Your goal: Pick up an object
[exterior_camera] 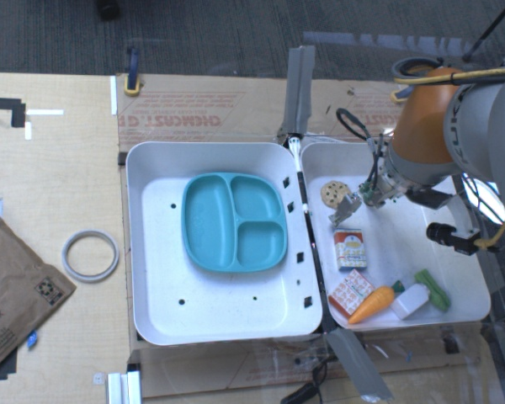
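My gripper hangs low in the right bin, near its upper left part, with its fingers pointing down-left. A round cookie lies just up-left of the fingertips, touching or nearly touching them. A small red and white carton lies just below the gripper. At the bin's front lie a patterned red and white box, an orange carrot, a white block and a green piece. Nothing shows between the fingers.
The left bin holds a blue divided plate. A roll of tape and a brown cardboard box lie on the bench to the left. The arm's orange band and cables hang over the right bin's far right side.
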Available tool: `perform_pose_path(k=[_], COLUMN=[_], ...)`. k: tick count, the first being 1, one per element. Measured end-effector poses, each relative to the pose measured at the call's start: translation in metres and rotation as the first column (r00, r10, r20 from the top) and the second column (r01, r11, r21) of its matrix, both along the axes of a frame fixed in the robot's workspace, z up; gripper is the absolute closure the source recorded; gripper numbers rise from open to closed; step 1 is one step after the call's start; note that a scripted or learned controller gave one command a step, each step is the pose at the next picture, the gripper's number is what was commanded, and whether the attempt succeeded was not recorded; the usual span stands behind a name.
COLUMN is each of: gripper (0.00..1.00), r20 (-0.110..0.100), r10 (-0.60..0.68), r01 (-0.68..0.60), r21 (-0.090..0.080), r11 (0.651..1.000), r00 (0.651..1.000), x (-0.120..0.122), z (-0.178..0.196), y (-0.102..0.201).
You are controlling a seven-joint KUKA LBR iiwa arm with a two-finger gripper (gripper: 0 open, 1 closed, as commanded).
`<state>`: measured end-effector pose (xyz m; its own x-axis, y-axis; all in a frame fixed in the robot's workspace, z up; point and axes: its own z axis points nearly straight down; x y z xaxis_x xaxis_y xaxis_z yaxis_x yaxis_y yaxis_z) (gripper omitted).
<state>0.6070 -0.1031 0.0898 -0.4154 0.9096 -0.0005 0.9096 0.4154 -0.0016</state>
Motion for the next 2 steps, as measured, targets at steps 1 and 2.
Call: perform_pose_path(k=[1, 2], gripper=[0.00, 0.00], r20=[-0.001, -0.005], r10=[-0.104, -0.112], r01=[0.104, 0.112], r21=[0.000, 0.001], r11=[0.995, 0.994], r00=[0.995, 0.994], x=[0.052, -0.061], z=[0.000, -0.001], y=[0.002, -0.002])
